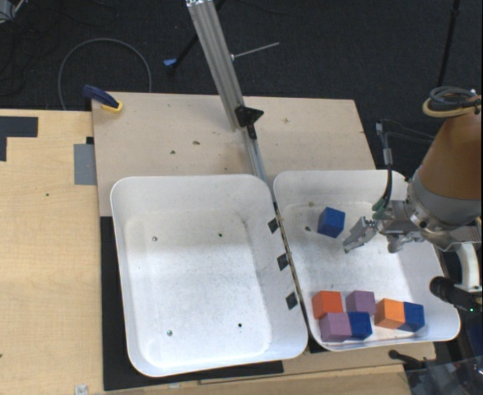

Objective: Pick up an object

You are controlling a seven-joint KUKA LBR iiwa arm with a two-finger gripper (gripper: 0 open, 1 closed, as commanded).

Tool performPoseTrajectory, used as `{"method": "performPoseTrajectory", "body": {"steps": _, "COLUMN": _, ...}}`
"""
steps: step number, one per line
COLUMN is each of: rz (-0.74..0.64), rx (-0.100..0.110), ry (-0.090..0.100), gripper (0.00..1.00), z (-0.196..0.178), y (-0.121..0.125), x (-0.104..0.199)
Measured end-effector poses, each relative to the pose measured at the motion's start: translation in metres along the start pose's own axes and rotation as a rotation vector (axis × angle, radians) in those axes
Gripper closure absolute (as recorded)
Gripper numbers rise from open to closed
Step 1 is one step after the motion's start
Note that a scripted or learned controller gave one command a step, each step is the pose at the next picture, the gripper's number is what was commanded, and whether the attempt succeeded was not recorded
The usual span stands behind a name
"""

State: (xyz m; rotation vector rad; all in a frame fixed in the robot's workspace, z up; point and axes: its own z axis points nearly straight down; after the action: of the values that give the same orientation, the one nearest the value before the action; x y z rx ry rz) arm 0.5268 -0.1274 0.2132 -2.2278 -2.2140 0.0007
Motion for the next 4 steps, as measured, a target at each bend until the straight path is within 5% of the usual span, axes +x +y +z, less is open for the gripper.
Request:
{"method": "performPoseTrajectory", "body": {"steps": 2, "rz": -0.011, "rx": 0.001, "ry": 0.000, "gripper": 0.00, "z": 0.119, "y": 0.113, "x": -0.006}}
{"method": "performPoseTrajectory", "body": {"steps": 3, "rz": -0.016, "rx": 0.005, "ry": 0.000, "gripper": 1.00, "z": 0.107, "y": 0.111, "x": -0.006}}
{"method": "performPoseTrajectory", "body": {"steps": 4, "rz": -0.013, "rx": -0.004, "ry": 0.004, "gripper": 1.00, "z": 0.018, "y": 0.082, "x": 0.082}}
